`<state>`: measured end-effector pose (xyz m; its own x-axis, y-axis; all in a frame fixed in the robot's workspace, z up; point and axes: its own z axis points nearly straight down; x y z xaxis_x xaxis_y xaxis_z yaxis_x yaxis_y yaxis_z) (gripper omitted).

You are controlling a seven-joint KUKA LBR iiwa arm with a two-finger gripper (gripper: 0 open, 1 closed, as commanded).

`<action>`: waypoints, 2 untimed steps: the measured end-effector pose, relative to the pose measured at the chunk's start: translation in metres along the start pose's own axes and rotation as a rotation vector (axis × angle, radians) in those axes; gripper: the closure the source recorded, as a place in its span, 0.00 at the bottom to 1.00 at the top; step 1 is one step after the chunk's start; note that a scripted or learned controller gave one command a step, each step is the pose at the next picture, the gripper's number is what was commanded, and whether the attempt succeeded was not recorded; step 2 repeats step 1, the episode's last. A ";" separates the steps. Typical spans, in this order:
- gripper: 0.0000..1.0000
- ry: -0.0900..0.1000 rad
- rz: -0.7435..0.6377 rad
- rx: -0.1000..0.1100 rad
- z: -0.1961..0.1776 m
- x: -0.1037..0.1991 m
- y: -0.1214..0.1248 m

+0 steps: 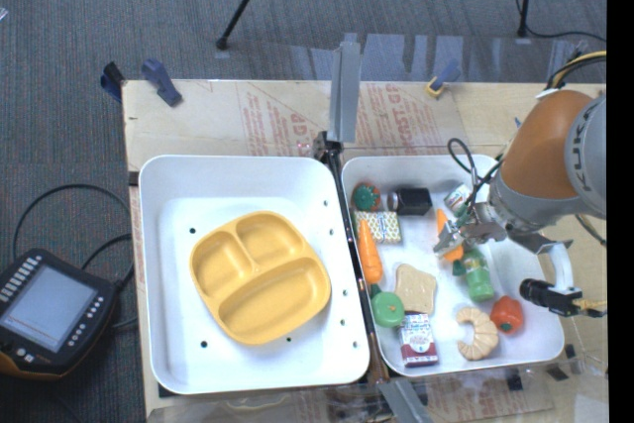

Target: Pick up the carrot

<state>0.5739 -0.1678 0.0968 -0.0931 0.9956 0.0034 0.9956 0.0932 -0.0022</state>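
The carrot (369, 255), long and orange, lies lengthwise against the left wall of the right bin (540, 337). My gripper (454, 238) hangs low over the middle right of that bin, well to the right of the carrot and apart from it. Small orange pieces (454, 254) show right under and beside the gripper, and a green bottle (479, 278) lies just below it. The wrist hides what lies directly beneath the gripper.
Around the carrot lie a green-and-red item (367, 197), a checkered packet (384, 227), a black box (411, 201), a bread slice (416, 288) and a green ball (387, 310). A croissant (477, 332), a red fruit (506, 313) and a small carton (419, 340) sit near the front. The left bin holds a yellow divided plate (260, 274).
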 end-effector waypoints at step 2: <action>1.00 -0.004 0.134 -0.013 -0.129 0.042 -0.001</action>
